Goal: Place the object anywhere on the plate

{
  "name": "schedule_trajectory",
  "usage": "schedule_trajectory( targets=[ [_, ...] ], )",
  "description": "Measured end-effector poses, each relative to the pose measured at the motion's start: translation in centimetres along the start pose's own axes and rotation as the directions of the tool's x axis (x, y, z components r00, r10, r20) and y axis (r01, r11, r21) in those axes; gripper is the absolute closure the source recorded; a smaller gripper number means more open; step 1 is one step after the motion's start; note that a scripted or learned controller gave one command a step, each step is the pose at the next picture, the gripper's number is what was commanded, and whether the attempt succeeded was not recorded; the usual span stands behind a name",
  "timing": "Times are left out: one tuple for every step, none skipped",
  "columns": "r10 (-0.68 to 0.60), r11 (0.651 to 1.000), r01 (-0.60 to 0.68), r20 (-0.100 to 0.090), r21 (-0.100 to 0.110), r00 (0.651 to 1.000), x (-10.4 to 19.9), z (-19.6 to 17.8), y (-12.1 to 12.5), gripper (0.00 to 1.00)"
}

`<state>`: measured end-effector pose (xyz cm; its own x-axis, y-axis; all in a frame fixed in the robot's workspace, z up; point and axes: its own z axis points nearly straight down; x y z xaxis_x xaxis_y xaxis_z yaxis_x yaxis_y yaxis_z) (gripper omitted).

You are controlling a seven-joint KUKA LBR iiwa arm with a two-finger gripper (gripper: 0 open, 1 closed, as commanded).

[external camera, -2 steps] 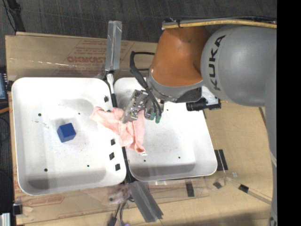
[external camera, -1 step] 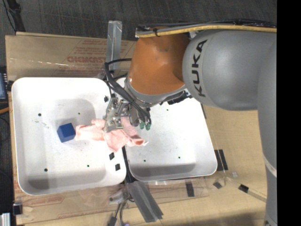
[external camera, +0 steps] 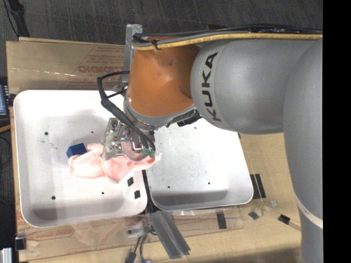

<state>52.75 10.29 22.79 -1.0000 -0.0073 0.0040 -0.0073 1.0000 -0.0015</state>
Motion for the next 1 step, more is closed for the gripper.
schedule_trajectory(
  targets=[
    [0.001, 1.0, -0.001, 0.0, 0.0, 1.0, -0.01, 0.0, -0.03, 0.0]
  ],
)
